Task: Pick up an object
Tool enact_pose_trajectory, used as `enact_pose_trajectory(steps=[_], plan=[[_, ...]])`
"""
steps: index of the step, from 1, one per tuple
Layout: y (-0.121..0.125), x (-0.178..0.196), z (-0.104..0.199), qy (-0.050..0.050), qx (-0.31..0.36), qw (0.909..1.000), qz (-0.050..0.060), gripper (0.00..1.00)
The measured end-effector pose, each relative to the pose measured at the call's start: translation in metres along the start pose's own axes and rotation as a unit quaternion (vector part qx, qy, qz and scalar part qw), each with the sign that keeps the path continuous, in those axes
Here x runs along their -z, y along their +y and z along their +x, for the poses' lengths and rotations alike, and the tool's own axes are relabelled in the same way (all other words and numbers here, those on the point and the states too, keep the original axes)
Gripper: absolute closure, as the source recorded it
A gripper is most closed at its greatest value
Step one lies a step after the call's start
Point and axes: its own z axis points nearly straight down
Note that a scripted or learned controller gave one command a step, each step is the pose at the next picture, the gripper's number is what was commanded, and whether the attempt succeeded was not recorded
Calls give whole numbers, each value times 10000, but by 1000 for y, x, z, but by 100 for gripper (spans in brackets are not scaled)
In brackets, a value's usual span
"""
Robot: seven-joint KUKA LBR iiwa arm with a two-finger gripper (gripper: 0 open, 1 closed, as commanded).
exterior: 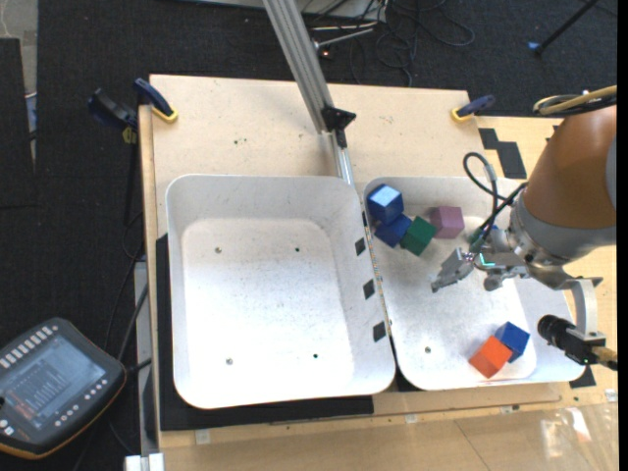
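While the nearest blocks, a green cube (419, 235) touching a dark blue cube (393, 230) with a purple cube (447, 220) beside, lay at twelve o'clock in the right bin (432, 371), we saw the gripper (453, 273) just at four o'clock of them, empty, fingers narrowly parted; we judged it should centre over one cube's free faces, not the crowded seam; an orange cube (490, 357) sat at five o'clock.

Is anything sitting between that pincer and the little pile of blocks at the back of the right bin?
Nothing visible. The pincer hangs over bare white floor of the right bin, and the green block, the cluster's nearest piece, lies just up and to the left with open floor between. The orange block sits off toward the front, out of that path.
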Motion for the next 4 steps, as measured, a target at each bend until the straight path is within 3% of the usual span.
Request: enact_pose_trajectory(steps=[1,3,4], plan=[[1,2,0,-3,-8,10000,-24,0],[4,-99,3,4,-12,10000,6,0],[4,-111,3,-4,-13,10000,-18,0]])
